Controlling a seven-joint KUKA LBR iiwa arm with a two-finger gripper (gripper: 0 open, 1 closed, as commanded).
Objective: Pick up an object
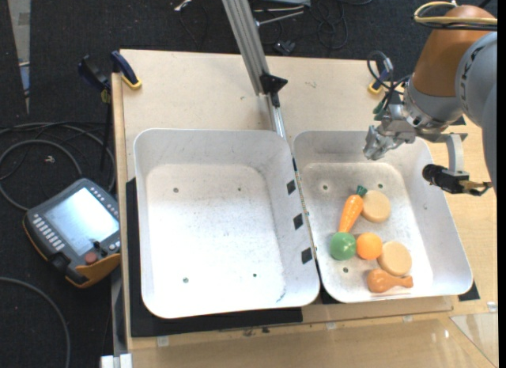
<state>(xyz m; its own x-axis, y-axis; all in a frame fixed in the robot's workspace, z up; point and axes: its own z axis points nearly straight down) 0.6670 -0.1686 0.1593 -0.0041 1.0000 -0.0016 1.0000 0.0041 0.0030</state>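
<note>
The end effector (378,146) hung over the far edge of the right bin (443,224), near its back wall, at the tip of the grey arm (451,66) with its orange band; whether it was spread or pressed together could not be told, and nothing showed in its grip. Six toy foods lay clustered in the near half of that bin, well apart from the end effector: one carrot (351,211), two pale round slices (375,206) (395,259), one green ball (342,245), one orange ball (368,245) and one tan drumstick-like piece (387,281). The carrot's long axis ran diagonally, green top toward the far right, tip toward the near left, touching the upper slice. The left bin (158,200) sat just beside, on the bench (198,93). A metal pole (245,30) slanted down between the bins. One teach pendant (75,232) lay on the floor at left.
</note>
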